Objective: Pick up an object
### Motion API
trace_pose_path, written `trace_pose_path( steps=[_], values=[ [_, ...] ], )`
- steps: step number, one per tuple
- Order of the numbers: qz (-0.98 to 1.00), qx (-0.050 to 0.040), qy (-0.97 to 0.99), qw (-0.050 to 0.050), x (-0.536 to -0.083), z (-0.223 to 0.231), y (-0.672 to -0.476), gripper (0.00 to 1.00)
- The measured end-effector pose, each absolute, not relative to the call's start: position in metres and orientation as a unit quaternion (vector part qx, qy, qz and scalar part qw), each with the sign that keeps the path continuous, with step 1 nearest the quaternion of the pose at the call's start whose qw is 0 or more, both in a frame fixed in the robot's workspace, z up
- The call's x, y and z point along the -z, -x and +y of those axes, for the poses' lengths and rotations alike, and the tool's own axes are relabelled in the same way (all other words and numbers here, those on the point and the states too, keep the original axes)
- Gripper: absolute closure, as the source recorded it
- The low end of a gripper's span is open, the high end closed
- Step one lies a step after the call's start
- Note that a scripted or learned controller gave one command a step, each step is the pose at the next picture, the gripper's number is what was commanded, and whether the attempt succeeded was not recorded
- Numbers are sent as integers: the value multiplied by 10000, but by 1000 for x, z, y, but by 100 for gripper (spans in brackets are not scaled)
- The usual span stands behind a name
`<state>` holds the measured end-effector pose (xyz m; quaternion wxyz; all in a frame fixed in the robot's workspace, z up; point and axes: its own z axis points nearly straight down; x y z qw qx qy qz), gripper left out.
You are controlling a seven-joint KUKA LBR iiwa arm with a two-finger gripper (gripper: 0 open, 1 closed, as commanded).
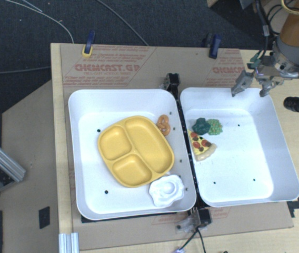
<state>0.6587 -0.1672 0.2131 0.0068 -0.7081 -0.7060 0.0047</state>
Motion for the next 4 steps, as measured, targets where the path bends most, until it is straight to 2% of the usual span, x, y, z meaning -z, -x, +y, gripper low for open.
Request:
trace_pose_path(
  steps=[1, 2, 3, 4],
  values=[
    [-7071, -3, 7071, 5, -223, -167, -662, 0],
    [-7071, -22, 7071, 34, -159, -167, -661, 0],
    [-7069, -21, 7073, 30, -101, -171, -651, 0],
    [-7073, -12, 7069, 14, -84, -171, -651, 0]
  ],
)
